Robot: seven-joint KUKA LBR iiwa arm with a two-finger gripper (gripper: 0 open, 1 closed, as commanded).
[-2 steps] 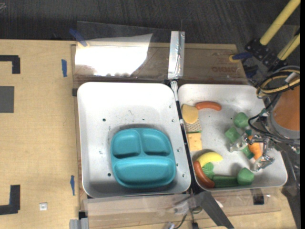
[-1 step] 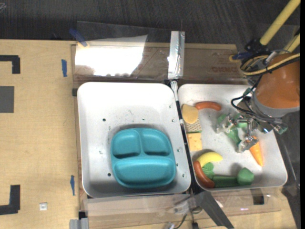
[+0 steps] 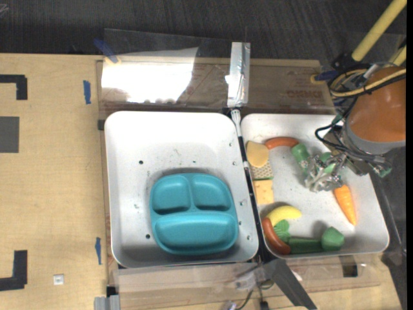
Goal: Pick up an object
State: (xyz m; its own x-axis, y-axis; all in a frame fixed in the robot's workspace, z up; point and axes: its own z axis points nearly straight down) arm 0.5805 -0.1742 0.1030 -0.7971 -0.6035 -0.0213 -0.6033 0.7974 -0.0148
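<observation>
Two shallow white bins sit side by side in the middle of the frame on a bench. The left bin (image 3: 122,134) holds a teal divided tray (image 3: 192,213), three compartments moulded into it, lying flat toward the bin's lower edge. The right bin (image 3: 371,234) holds a scatter of toy food. Along its left wall, from top to bottom, lie a tan bread-like piece (image 3: 257,154), a waffle-textured cracker piece (image 3: 261,170) and a pale yellow square (image 3: 262,192). Just right of the tan piece, near the bin's upper edge, is a red-orange sausage shape (image 3: 281,143), with a small green piece (image 3: 299,152) at its right end. In the lower left corner of this bin a yellow banana (image 3: 284,214) rests against a red curved piece (image 3: 273,235), and a green toy with a knobbed end (image 3: 316,240) lies along the bottom edge. An orange carrot (image 3: 346,202) lies at the right side, pointing toward the lower right. The arm's orange band (image 3: 381,112) fills the upper right of the frame, and the gripper (image 3: 321,175) hangs low in the right bin, just left of the carrot's top end and below the green piece. Whether the claw is spread or pressed together I cannot tell; the metal parts blur together there.
</observation>
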